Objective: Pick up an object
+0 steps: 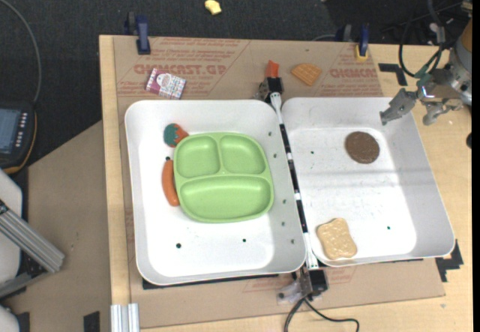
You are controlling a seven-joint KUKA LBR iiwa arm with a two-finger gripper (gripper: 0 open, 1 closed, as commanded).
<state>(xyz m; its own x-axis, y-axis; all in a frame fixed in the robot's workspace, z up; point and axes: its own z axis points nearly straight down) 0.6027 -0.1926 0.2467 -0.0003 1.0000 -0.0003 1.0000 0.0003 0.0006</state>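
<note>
Two white bins sit side by side on the counter (225,61). Closest to us, in the right bin (409,195), a tan cracker-shaped toy (336,239) lies at the front edge, just beside the middle wall. It looks easy to reach from above, since nothing touches it.

A bit farther back, the left bin (150,233) holds a green plate with three sections (223,176). An orange sausage toy (170,181) lies tight against the plate's left side, so a grab there could bump the plate. A small teal and red toy (175,134) sits at the plate's back left corner; it is hard to say what it is.

Farther back in the right bin, a round brown cookie (363,147) lies flat and alone. It is the nearest thing to the claw (397,107), so I think it may be the one to pick.

The claw hangs over the back right part of that bin, holding nothing. It is small and partly cut off, so I cannot tell if it is apart or together.

Behind the bins, a waffle-like toy (306,73) and a little packet (166,83) rest on the counter.
</note>
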